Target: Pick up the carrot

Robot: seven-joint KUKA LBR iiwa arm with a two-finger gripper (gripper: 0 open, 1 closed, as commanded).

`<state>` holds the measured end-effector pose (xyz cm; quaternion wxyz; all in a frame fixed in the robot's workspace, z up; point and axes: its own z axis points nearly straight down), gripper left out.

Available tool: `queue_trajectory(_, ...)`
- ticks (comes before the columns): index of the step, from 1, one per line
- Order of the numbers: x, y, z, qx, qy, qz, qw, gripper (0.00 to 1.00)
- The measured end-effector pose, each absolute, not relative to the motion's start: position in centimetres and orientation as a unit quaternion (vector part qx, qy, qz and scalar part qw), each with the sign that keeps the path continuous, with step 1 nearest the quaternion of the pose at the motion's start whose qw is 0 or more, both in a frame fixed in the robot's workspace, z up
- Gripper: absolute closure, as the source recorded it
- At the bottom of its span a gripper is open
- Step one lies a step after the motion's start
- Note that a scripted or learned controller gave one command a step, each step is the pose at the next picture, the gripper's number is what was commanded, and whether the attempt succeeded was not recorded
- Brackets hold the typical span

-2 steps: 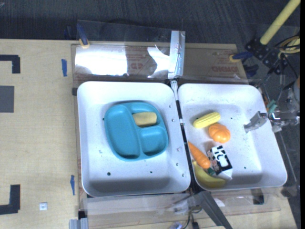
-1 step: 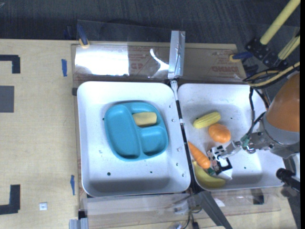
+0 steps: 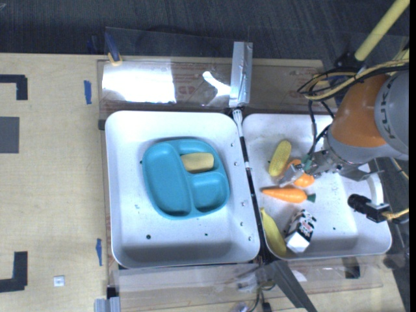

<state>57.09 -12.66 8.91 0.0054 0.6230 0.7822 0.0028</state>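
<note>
Closest to the lens runs the front rim of the two shallow white bins, smooth moulded plastic with rounded corners. On the left, the left bin [image 3: 120, 236] holds a glossy blue divided plate [image 3: 170, 186], and a pale yellow, block-like piece [image 3: 197, 162] lies in the plate's upper right compartment.

Across the divider, the right bin [image 3: 367, 236] is crowded. A yellow banana [image 3: 272, 233] curves along its left wall at the front. Just beside the banana sits a small black-and-white carton [image 3: 300, 233], tilted. Farther back, a knobbly yellow corn cob [image 3: 280, 157] leans on a diagonal.

Between the corn cob and the carton lies the carrot [image 3: 284, 194], left of the bin's centre and flat on the floor. It is a smooth orange cone. Its long axis runs nearly left to right, with the narrow tip pointing left toward the divider and the thick end to the right. A small rounded orange piece [image 3: 304, 181] rests just above that thick end, close between the carrot and the gripper.

The gripper [image 3: 314, 168] hangs over the bin just right of the corn cob, above and to the right of the carrot's thick end. It is blurred against the clutter, so how wide it stands cannot be told. The carrot is not in its grasp.
</note>
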Motion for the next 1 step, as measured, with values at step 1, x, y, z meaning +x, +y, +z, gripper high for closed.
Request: queue_trajectory(1,51.54,-10.41,8.75,0.692,0.722,0.0019,0.002,0.0)
